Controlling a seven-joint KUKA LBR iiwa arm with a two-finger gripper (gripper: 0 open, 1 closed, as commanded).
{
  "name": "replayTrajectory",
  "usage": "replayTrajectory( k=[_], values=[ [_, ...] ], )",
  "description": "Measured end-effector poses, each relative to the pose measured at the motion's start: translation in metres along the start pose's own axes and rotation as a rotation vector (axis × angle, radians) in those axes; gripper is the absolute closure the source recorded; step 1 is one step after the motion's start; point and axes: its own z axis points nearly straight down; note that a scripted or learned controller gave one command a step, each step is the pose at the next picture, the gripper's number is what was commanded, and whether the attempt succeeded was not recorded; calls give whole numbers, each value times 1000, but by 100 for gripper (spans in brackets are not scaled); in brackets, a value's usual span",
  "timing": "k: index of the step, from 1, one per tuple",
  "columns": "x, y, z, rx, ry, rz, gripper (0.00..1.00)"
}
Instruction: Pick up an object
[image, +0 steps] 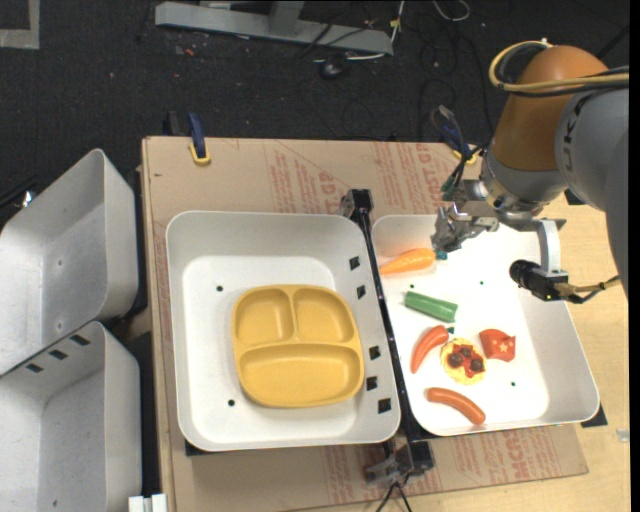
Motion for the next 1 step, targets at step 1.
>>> replayTrajectory(
  k=[1],
  values=[
    [49,-25,-6,9,3,-4,100]
  ],
)
